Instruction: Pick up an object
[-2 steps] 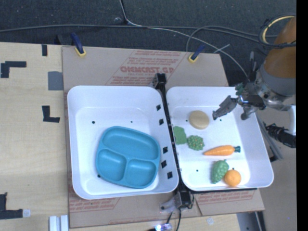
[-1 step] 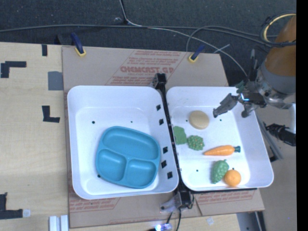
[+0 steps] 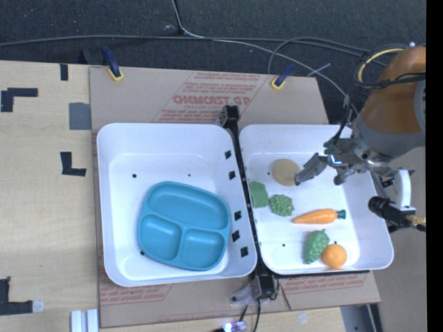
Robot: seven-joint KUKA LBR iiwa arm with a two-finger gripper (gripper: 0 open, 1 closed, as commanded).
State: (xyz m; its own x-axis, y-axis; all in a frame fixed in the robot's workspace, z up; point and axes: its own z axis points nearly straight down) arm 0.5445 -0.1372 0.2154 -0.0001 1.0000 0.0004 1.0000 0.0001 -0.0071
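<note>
The blue tray [image 3: 183, 225] looks like smooth, glossy plastic. Both white bins [image 3: 111, 185] look smooth. The cardboard sheet [image 3: 187, 95] beneath is matt.

Two white bins [image 3: 114, 151], black clips down the shared seam. In the left bin, a light blue divided tray [image 3: 183, 225]. In the right bin, upper part: a beige, tan-tinted disc [image 3: 284, 171]; below it, two green leafy pieces [image 3: 259, 194] [image 3: 281, 204]; an orange carrot [image 3: 315, 217] with a dark green tip; lower right, a green bumpy piece [image 3: 316, 245] beside an orange ball [image 3: 335, 256]. Brown cardboard sheet [image 3: 166, 95] with red lettering, blue-and-yellow clamps at its top edge. Pale wood-toned table [image 3: 41, 206] with black marks. Grey arm [image 3: 394, 116], orange band, dark grey pincer [image 3: 325, 170].
</note>
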